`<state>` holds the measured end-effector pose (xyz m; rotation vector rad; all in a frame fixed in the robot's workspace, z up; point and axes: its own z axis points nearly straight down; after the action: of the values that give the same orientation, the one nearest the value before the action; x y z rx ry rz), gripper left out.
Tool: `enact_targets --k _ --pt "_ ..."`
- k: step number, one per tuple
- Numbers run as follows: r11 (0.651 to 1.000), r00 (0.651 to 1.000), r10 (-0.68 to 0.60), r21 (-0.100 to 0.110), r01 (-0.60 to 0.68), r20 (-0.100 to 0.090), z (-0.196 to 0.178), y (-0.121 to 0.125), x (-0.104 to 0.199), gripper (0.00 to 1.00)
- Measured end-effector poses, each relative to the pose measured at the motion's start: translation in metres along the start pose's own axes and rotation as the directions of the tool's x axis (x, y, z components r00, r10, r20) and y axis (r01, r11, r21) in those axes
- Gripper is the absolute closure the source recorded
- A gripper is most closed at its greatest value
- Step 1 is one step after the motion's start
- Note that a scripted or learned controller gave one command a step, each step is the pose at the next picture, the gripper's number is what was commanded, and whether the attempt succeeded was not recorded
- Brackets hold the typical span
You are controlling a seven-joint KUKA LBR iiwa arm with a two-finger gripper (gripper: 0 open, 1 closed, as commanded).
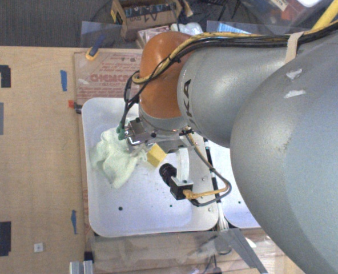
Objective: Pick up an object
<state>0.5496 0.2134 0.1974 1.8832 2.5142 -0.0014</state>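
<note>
A crumpled pale green cloth lies in the left part of the white bin. Just right of it sits a small yellow block. My gripper hangs under the orange wrist band, low over the cloth's upper right edge, and the arm's bulk hides most of it. A small dark green piece shows at the gripper's left side, touching the cloth's top. I cannot make out anything held.
A black fitting with a yellow cable hangs from the wrist over the bin's middle. The arm covers most of the second bin at right. Wooden bench with blue tape marks lies to the left, and a cardboard sheet behind.
</note>
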Motion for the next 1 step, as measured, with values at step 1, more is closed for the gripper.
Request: enact_targets --k 1 --pt "0.979 0.979 -0.202 0.002 0.202 -0.001 -0.0287 -0.0261 -0.054 1.0"
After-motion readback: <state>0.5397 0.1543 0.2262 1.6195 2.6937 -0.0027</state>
